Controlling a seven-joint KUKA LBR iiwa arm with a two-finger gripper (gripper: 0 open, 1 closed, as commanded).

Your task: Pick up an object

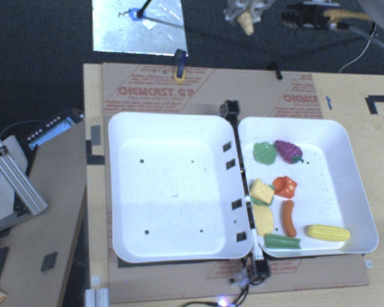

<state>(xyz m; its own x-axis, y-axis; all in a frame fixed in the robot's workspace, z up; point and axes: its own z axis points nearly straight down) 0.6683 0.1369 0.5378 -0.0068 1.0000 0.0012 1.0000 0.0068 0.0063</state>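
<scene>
Nearest you, against the front wall of the right-hand shallow white bin (361, 200), lie a green toy pod (281, 240) and a long yellow toy corn cob (328, 233). They sit with the other toys left to choose from. The thing you actually want to watch is the small cream-coloured, tapered piece (246, 23). It hangs high beyond the far edge of the bench (256, 85), well apart from both bins. It appears to be pinched between the tips of the pincer (246, 16), which points down and seems closed around its upper end. That grip is the only thing keeping it aloft, so you can judge the pick as made, though the hold looks shallow and the piece could slip. Back in the right-hand bin, the orange-red toy sausage (288, 217), red toy pepper (285, 185), yellow wedge of toy cheese (262, 192), green toy lettuce leaf (264, 153) and purple toy grape bunch (288, 150) lie loosely, mostly toward the divider. The left-hand shallow white bin (118, 190) touches it, probably waiting as the drop-off side.
</scene>
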